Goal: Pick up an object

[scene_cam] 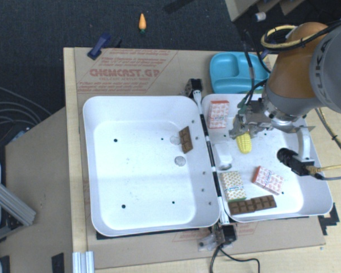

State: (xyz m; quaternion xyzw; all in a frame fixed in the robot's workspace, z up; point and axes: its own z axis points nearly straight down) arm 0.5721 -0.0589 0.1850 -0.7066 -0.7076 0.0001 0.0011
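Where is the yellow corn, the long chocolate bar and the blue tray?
yellow corn [245,143], camera view, middle of the cob.
long chocolate bar [252,205], camera view, middle of the bar.
blue tray [230,73], camera view, left compartment.

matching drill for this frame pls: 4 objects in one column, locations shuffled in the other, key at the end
Things:
1. corn cob
2. small brown bar
3. long brown bar
4. blue tray

Places:
A. on the bench behind the right bin
B. left bin, near its right wall
C. right bin, along its near edge
D. right bin, just below the tool

Pairs: 1-D, 2-B, 3-C, 4-A
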